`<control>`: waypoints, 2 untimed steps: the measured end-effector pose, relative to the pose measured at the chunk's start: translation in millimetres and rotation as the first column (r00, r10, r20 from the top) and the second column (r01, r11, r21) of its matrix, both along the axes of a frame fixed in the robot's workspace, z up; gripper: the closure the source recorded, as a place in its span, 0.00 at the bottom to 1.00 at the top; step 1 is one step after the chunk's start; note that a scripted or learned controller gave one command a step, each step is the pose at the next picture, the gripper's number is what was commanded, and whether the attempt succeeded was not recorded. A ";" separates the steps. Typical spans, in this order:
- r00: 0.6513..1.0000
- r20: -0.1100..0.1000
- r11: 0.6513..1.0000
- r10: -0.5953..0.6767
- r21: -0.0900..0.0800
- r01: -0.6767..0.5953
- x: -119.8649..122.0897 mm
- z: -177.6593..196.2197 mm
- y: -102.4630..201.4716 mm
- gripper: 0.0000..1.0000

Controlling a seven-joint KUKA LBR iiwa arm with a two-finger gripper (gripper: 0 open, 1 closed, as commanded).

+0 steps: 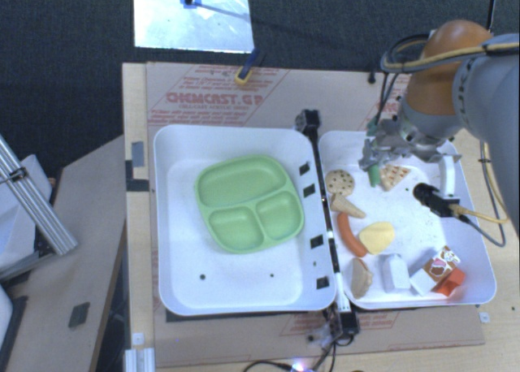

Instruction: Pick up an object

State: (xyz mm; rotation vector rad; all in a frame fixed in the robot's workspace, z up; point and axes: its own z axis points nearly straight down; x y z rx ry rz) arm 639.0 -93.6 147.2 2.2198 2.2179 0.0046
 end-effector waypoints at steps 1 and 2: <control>1.000 0.001 1.000 0.001 -0.001 -0.001 4.2 50.9 -9.3 1.00; 1.000 -0.001 1.000 0.005 0.000 -0.005 5.3 79.1 -9.3 1.00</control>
